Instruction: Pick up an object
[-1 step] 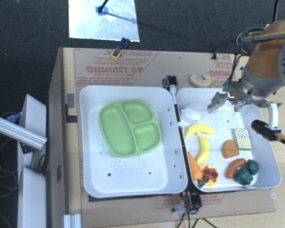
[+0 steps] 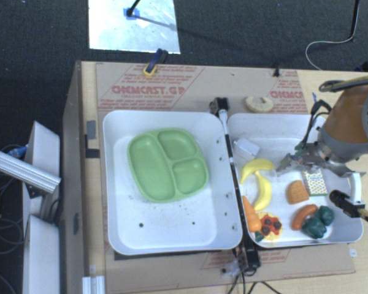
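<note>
A: Hand (image 2: 292,162)?
B: Over right bin (image 2: 276,127), above banana (image 2: 259,177). Grip state: cannot tell.
A: Around it?
B: Bread piece (image 2: 297,192), sausage (image 2: 304,215) near. Left bin (image 2: 122,225) holds green plate (image 2: 167,164). Cardboard-topped desk (image 2: 172,84), dark carpet (image 2: 30,54).

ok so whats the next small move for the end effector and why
Probably a short drop straight down. The end effector hangs over the right bin, close beside the banana, with the left bin's green tray far off. The banana looks like the nearest thing to try.
</note>
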You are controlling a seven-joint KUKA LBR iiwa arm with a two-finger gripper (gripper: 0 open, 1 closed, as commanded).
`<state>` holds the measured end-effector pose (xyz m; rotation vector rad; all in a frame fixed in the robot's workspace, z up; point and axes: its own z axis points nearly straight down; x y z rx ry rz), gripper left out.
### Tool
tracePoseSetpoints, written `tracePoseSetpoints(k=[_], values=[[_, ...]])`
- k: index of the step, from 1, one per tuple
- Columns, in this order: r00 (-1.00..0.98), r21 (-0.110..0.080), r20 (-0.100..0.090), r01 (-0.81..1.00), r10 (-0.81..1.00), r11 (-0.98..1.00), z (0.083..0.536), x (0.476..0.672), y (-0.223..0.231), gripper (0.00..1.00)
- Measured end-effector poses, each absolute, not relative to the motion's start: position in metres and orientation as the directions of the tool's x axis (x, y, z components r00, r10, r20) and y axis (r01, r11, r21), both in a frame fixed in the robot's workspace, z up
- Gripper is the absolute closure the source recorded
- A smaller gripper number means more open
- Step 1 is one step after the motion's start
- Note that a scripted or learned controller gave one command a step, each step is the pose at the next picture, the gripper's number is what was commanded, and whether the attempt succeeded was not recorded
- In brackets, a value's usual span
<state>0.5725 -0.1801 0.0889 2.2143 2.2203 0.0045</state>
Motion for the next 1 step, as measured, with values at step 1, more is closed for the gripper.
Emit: tracePoseSetpoints(k=[1], values=[[-0.002, 0.015, -0.006, 1.0, 1.0, 0.002, 0.089, 0.5138, -0.1799, 0.0]])
